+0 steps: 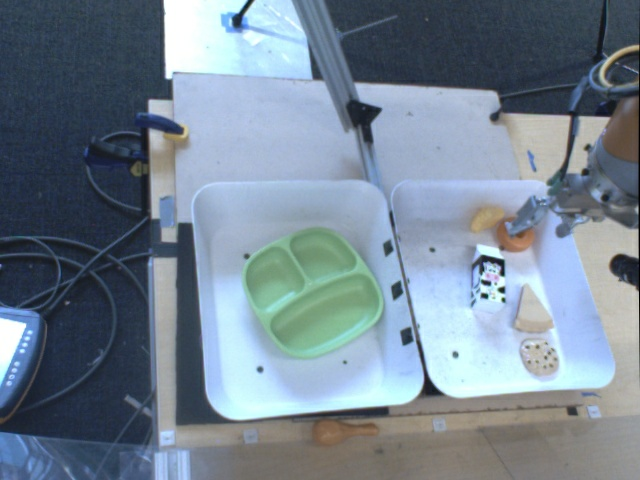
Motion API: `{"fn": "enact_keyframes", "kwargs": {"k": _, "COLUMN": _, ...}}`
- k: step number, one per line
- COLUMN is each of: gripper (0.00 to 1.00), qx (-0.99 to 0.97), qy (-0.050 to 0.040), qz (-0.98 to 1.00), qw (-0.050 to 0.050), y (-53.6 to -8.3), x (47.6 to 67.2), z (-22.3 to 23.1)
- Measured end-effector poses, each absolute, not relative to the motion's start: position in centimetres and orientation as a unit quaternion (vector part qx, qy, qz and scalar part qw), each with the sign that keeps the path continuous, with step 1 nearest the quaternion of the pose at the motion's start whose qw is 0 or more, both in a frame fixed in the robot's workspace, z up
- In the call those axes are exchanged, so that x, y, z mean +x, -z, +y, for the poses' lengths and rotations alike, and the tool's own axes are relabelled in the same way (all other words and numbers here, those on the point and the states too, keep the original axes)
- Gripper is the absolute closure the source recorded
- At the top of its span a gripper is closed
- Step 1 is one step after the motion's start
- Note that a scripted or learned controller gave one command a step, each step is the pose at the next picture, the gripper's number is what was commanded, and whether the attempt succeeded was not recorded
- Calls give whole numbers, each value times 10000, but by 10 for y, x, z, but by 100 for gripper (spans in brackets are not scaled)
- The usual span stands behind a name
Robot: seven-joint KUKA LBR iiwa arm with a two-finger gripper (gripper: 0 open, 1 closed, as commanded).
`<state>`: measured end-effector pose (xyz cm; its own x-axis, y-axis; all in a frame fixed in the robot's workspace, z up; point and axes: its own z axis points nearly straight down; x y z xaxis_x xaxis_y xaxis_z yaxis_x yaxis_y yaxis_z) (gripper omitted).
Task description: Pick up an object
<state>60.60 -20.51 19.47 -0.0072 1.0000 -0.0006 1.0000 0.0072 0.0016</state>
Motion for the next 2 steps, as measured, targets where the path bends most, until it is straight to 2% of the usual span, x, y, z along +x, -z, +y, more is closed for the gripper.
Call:
{"fn": "enact_keyframes", "kwargs": {"k": 1, "gripper": 0, "qx": 7043, "qy": -1, "qz": 7099, "qw": 8, "y": -195, "x": 606, "z": -205}}
{"fn": "enact_keyframes", "kwargs": {"k": 2, "gripper": 0, "qx": 7041, "qy": 7, "qz": 7101, "qw": -6, "y": -148, "x": 615, "z": -206}}
